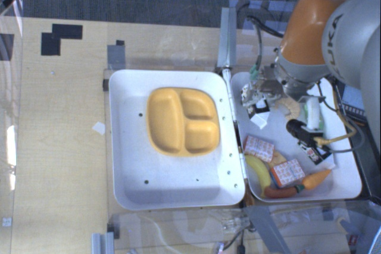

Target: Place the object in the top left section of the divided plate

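- Two bins sit side by side: the left bin (128,181) holds the yellow divided plate (182,121), and the right bin (351,184) holds a pile of toy food.
- Whether the jaws of the gripper (257,95) are open or closed cannot be told; it hangs low over the right bin's far left corner, and nothing is seen between its fingers.
- A good pick, I judge, targets one separate item, such as the banana (258,169) or the carrot (318,178).
- Release should come squarely over the plate's top left section, clear of the ridges.
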Controlling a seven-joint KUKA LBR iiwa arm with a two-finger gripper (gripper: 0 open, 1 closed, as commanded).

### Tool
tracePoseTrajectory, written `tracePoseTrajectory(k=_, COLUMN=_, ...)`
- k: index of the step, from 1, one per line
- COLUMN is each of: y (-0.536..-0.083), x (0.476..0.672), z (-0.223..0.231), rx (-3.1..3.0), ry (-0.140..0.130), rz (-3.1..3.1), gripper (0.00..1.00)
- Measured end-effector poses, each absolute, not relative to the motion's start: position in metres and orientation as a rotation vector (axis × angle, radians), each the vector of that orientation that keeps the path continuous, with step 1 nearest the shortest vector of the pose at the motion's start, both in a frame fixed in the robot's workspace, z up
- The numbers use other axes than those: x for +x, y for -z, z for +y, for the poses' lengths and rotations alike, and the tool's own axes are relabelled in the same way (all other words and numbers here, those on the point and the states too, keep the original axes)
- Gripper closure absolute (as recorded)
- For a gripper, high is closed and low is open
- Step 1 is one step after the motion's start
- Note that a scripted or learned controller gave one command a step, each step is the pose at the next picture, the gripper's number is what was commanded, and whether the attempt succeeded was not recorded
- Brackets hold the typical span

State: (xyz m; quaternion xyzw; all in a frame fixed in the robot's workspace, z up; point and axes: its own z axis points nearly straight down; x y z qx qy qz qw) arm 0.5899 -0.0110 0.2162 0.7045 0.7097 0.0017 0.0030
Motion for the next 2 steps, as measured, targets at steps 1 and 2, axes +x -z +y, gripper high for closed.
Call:
tracePoseTrajectory(k=1, y=-0.1856, x=0.6550, z=0.0368, rx=2.143, ry=-0.006, rz=2.291, gripper=1.00)
tracePoseTrajectory(k=2, y=-0.1856, x=0.6549, z=0.0365, rx=2.143, ry=-0.005, rz=2.291, gripper=0.00)
